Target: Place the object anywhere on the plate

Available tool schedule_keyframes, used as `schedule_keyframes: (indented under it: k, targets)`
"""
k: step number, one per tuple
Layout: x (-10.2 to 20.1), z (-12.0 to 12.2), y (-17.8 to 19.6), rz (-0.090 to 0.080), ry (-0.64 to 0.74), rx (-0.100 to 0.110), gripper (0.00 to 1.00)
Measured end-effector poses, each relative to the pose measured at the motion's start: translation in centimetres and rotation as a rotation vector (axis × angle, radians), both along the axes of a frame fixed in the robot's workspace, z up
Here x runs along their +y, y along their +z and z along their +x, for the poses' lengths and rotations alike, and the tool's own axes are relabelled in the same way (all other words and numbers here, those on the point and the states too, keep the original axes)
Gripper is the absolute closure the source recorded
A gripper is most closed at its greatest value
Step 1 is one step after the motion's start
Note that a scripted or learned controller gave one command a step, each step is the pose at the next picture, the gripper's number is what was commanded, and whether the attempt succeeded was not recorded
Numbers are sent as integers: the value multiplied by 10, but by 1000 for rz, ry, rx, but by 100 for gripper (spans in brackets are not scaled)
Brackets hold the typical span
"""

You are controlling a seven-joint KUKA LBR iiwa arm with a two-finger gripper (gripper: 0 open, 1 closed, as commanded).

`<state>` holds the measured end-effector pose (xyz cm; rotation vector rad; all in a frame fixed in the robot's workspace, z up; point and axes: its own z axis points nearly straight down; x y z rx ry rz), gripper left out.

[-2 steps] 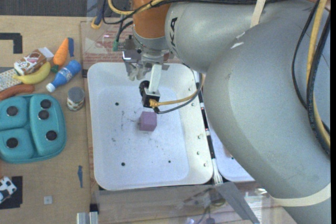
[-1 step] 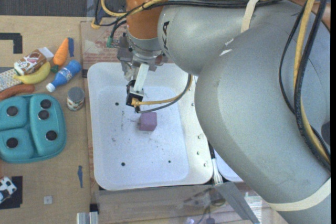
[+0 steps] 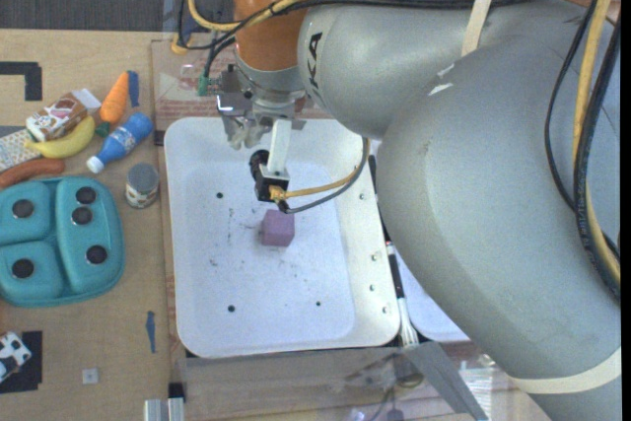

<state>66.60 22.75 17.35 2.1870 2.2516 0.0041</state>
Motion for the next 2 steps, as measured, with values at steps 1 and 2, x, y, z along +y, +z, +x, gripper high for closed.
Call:
schedule_keyframes:
  k: [1, 2]
  targets:
    - [-11, -11, -23, -1, 438, 4, 100]
    - [-16, 1, 18, -1, 368, -1, 100]
